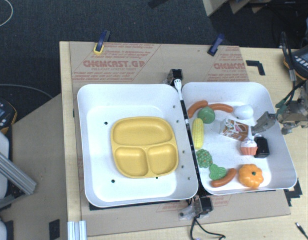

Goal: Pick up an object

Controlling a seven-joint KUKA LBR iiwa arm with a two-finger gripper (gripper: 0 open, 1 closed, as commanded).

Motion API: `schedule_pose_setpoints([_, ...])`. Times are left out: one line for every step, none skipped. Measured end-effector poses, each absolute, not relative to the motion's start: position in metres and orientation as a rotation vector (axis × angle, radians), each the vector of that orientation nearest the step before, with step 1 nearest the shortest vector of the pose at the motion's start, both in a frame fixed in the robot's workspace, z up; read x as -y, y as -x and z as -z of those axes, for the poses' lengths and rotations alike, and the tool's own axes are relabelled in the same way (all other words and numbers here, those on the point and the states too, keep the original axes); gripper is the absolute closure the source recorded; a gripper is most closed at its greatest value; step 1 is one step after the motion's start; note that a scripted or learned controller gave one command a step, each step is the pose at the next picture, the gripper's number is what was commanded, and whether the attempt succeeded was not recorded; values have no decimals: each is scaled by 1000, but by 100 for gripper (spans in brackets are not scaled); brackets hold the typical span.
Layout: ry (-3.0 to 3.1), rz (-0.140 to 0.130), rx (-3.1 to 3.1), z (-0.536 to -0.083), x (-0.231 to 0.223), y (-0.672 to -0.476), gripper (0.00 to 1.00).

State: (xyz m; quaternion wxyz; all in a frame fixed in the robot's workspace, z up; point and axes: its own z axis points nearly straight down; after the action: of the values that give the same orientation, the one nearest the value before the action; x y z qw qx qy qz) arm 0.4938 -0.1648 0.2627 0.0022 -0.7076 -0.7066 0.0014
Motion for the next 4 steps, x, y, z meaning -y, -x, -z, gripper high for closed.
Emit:
schedule_pose_setpoints([2222,0,2222,-265,165,-495,0])
schedule_pose_setpoints([2218,-3,2217,-210,164,-503,0])
schedule_pose_setpoints([2218,-4,2216,-164,166,-495,0])
schedule_pose_setpoints([2217,-4,2216,-120,163,-491,0])
